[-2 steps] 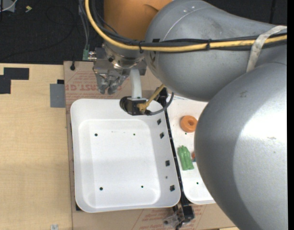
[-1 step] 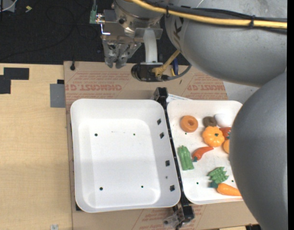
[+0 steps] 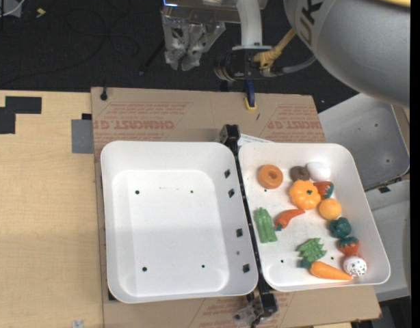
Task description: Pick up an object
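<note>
Gripper [image 3: 189, 46] is hanging way up above the bench's far edge, nothing between its fingers, looking released, probably parked high so the camera gets a clean look. Pickable stuff is all sitting in the right bin [image 3: 278, 272]: orange pumpkin [image 3: 304, 195], carrot [image 3: 329, 271], donut [image 3: 269, 176], green pieces. Left bin [image 3: 121, 279] is just waiting beside it, touching at the middle.

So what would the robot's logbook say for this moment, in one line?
pincer: raised behind the bins, nothing between fingers | toys: in right bin | left bin: white | pick: not yet done
</note>
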You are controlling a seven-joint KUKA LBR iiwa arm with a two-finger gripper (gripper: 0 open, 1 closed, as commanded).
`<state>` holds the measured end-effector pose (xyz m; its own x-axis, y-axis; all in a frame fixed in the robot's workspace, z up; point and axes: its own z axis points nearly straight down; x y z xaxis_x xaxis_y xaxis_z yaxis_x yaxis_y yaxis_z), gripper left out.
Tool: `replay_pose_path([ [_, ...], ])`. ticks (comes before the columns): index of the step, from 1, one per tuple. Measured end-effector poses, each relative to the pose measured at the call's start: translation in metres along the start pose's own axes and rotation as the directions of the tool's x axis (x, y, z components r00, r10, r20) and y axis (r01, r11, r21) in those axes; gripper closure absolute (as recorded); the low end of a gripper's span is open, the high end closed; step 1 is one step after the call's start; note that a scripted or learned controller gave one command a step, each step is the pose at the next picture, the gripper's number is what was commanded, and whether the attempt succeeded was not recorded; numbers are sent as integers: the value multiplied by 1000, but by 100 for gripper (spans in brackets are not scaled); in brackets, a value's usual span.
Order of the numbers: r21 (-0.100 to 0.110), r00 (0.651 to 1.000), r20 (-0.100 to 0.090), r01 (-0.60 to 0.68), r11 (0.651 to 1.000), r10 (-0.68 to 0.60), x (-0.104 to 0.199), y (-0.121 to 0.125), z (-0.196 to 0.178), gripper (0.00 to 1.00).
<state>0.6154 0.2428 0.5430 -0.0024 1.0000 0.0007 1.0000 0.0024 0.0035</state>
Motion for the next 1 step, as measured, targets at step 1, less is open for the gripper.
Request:
replay_pose_path([
  [1, 22, 1000, 9, 0, 1000, 0, 1, -72, 122, 100],
])
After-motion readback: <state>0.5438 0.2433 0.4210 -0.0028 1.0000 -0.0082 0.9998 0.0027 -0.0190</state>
